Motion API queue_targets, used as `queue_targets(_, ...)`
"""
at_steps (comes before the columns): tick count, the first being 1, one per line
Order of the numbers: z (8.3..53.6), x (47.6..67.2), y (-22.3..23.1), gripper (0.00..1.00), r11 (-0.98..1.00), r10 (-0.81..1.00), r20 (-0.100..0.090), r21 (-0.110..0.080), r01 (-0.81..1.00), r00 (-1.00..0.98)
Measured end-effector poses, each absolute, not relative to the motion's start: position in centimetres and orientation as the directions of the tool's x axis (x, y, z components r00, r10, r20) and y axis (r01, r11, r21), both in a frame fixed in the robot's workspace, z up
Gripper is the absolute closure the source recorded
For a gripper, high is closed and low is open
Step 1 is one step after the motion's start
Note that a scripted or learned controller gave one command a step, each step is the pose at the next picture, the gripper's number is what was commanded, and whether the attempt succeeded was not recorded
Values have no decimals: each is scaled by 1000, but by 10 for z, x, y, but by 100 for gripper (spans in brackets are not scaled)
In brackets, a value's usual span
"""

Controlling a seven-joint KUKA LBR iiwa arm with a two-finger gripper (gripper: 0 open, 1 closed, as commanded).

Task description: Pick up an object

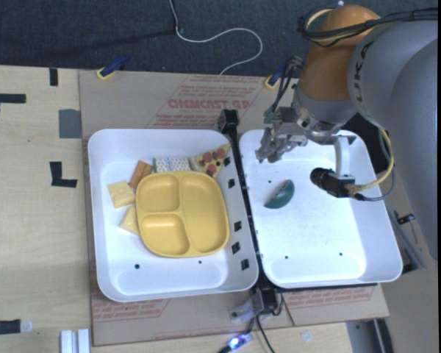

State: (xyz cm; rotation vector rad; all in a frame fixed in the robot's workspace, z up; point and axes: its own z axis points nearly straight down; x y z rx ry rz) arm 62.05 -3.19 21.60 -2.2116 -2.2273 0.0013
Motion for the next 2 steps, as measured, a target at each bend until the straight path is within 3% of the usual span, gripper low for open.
queue_targets(1,229,624,27,100,8,1000,2,-1,1000,-8)
queue_targets(2,214,613,17,100,1,1000,-2,-4,1000,-1)
